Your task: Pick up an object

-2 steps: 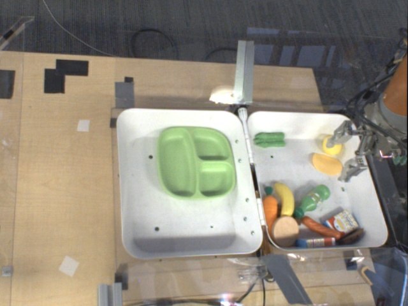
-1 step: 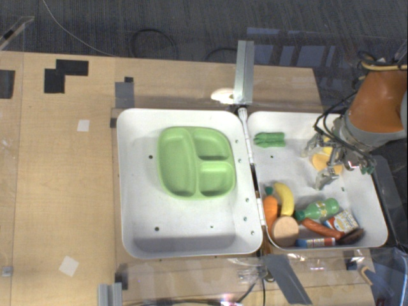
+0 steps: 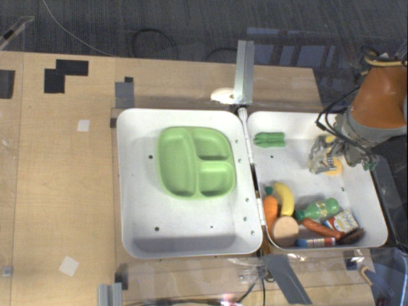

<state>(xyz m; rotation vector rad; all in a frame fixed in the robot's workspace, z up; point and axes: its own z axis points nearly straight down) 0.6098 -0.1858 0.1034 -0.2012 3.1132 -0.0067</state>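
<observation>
Bench (image 3: 57,190): light wood top, black tape patches (image 3: 64,75) at far left. Two shallow white bins side by side; metal upright post (image 3: 245,69) at far edge betw. them. L bin (image 3: 137,228): green divided plate (image 3: 194,162), 3 compartments, sits approx. centre. Thin cable (image 3: 70,27) runs across dark carpet beyond bench. Clear bracket, poss. acrylic, at near edge (image 3: 255,274).

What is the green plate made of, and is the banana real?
The green plate looks like plastic: one even colour, a soft matte sheen and moulded compartments. The banana seems a plastic toy, smooth and uniformly yellow, though this view cannot settle it.
</observation>
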